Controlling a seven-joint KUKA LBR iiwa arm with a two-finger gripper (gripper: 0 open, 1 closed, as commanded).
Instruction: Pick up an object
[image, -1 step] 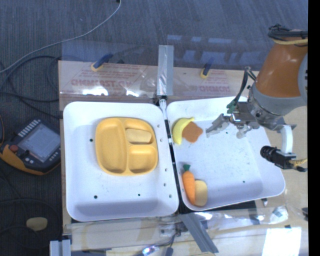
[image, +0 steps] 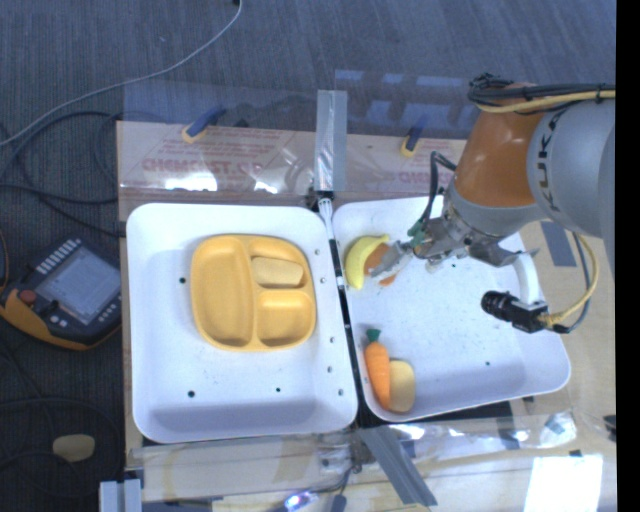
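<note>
**Position.** My fingers (image: 392, 258) sit low in the right-hand bin (image: 500, 345), close to the ridge where the two bins meet (image: 338, 300). Their tips are against a yellow toy fruit (image: 358, 258). From this angle I cannot tell whether they are spread, pressed together or pinching anything.

**Task item.** I take the yellow toy fruit to be the target. It lies on my side of the ridge, touching or nearly touching it, towards the ridge's far end. A small orange piece (image: 384, 272) shows just beyond it from the ridge; I cannot identify it.

**Other contents.** A toy carrot (image: 377, 368) and a pale yellow lump (image: 401, 383) lie together on my side, near the ridge's near end. Across the ridge lies a yellow divided plate (image: 250, 292).

**Risks, as judged.**
- The fruit is rounded and backed against the ridge, so a closing stroke may squeeze it out sideways or wedge it against the wall.
- One tip may strike the ridge instead of passing the fruit.
- A shallow bite would likely slip on lifting.

**Markings.** Part of "KUKA" reads on the arm's grey casing (image: 546, 148). Red print on the board behind the bins (image: 200, 165) is not legible.
</note>
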